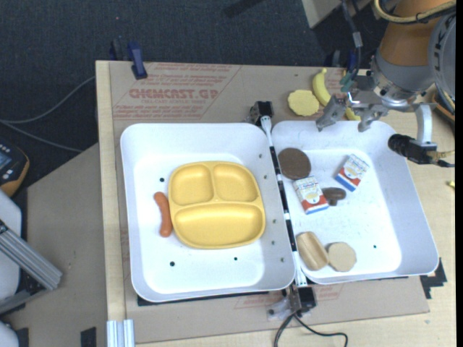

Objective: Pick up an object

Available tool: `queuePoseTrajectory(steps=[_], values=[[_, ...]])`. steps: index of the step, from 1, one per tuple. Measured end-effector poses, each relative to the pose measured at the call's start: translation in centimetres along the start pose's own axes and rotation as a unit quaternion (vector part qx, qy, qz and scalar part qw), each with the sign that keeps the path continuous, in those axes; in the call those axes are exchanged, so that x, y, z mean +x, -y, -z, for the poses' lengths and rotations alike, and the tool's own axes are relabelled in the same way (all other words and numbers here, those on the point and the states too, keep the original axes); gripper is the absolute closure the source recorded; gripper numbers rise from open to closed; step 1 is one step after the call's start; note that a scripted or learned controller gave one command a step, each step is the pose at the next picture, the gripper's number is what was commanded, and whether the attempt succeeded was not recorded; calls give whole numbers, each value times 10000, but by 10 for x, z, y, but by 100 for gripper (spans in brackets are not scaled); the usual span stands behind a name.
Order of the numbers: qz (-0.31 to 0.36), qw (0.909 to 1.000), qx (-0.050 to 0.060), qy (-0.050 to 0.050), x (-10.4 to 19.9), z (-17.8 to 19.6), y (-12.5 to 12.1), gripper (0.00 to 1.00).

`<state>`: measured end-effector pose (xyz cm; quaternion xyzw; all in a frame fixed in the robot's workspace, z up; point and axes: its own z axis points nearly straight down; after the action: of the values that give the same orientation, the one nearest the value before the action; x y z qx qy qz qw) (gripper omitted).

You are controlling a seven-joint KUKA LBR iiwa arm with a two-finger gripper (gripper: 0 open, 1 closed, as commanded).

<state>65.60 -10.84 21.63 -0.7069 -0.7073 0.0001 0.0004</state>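
In the left bin [137,147] you had a sausage [163,214] lying right beside a yellow divided plate [215,203], while the right bin [405,194] held a brown disc [294,163], two small cartons [309,194], [352,172], a bread roll [312,250] and a round biscuit [341,256], all light and rigid-looking. I'd guess the cartons were the easiest grab, pinched across their narrow sides, with open floor around the right one. Your gripper [346,116] hovered over that bin's far rim, fingers spread open and empty.
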Motion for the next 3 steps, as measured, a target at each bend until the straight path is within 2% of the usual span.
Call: queuePoseTrajectory(steps=[1,2,3], values=[[-24,10000,46,-3,-38,-86,37,0],[-8,10000,-63,25,-49,-128,67,0],[-7,9999,-114,65,-51,-113,64,100]])
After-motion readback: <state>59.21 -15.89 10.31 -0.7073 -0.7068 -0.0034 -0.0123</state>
